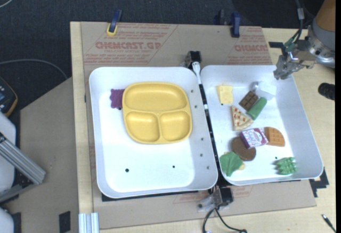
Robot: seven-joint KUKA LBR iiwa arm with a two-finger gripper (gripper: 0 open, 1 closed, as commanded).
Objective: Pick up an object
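While the yellow tray (157,112) occupies the left bin (106,162), small toy foods (250,130) lie scattered in the right bin (303,136). Claw (282,71) hovers over its far right rim; its opening cannot be told.

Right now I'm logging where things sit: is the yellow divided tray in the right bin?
No, the yellow divided tray lies in the left bin, while the right bin holds the small toy foods.
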